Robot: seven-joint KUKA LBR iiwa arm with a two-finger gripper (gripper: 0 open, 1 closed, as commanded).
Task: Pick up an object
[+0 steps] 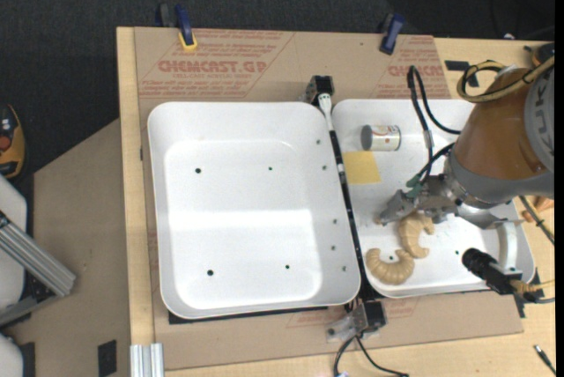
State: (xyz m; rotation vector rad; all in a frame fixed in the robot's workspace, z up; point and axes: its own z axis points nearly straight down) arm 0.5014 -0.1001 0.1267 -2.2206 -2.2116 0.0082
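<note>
Over the right bin [441, 285], the gripper [407, 210] hangs low; whether its fingers are apart or together cannot be told. Just below them lies a tan curved pastry [412, 236], a second [389, 268] nearer the rim. Above sit a yellow square [361, 167] and a small can [381, 137].

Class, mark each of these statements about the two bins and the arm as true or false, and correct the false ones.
1. The small metal can lies on its side in the right bin. True.
2. The yellow square lies in the left bin. False: it lies in the right bin, near the divider.
3. The gripper hangs over the right bin. True.
4. Both croissant-shaped pieces lie at the right bin's far edge. False: they lie near its front.
</note>
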